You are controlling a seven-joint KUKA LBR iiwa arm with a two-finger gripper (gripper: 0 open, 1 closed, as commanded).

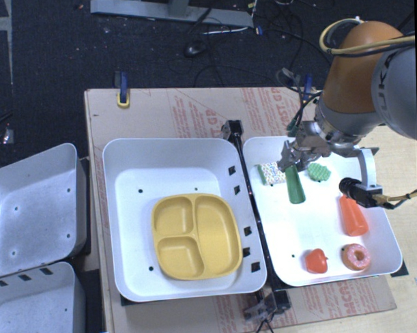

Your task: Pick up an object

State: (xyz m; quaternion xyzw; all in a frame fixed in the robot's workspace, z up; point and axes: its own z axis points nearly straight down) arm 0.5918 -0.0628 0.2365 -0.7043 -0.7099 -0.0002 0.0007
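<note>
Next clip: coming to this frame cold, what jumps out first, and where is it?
The yellow divided plate stands out, lying alone in the left bin. Next is the arm's orange band at upper right, with the gripper low over the far end of the right bin, at the top of a dark green stick-shaped object. Toward that bin's near right lie an orange carrot-like piece, a red piece and a doughnut.

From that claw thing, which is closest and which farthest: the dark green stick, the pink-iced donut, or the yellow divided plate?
Seen from the camera view, measured from the gripper:
1. Dark green stick, just below it in the right bin.
2. Pink-iced donut, at the right bin's near corner.
3. Yellow divided plate, in the left bin.
</note>
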